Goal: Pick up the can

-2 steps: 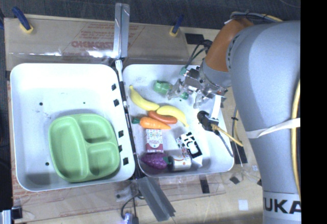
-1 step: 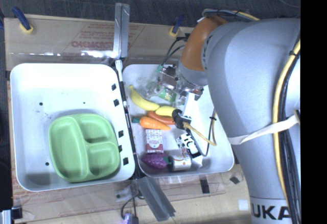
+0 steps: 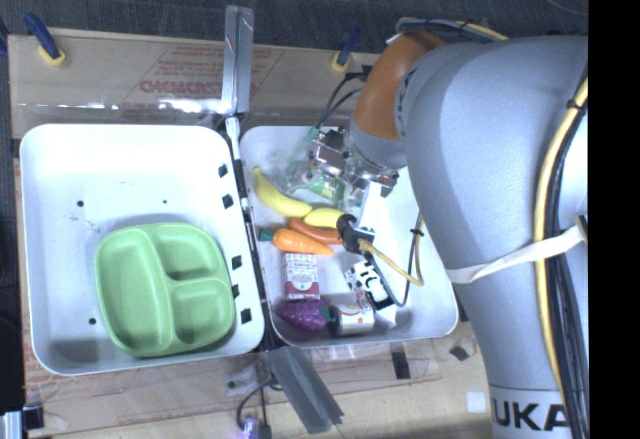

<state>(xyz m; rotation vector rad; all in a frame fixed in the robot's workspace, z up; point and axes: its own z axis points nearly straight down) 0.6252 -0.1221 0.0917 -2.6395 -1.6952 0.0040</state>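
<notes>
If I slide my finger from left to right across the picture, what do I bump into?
Blue clamp → green tray in the left bin → divider between the bins → carrot in the right bin → can → grey arm.

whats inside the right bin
The right bin holds a banana, a lemon, a carrot, a small red carton, purple grapes and the can. The arm covers its far right corner.
</notes>
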